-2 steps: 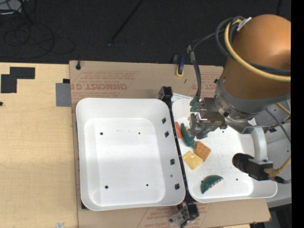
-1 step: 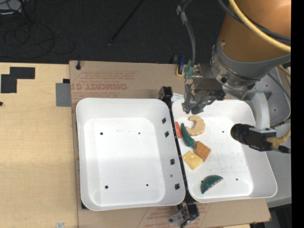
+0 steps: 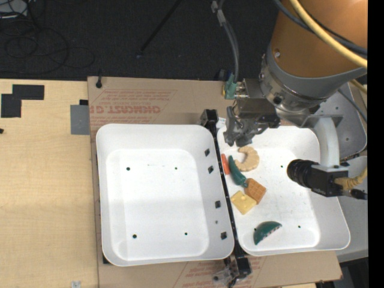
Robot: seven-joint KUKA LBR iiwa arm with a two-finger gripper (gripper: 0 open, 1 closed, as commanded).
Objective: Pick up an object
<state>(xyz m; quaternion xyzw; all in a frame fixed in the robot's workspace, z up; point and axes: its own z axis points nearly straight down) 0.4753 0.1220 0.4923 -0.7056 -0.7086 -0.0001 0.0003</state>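
I see my gripper (image 3: 238, 138) hanging over the right bin (image 3: 312, 221), near its far left corner; whether its claw is apart or together I cannot tell. The closest thing is a pale curved piece (image 3: 248, 158) lying just toward the bin's near edge from the claw, close to the left wall. Beyond it, nearer still to that near edge, sit a green strip (image 3: 236, 173), a waffle piece (image 3: 255, 190), a yellow wedge (image 3: 243, 203) and a green crescent (image 3: 266, 231). I judge a short drop toward me reaches the pale piece
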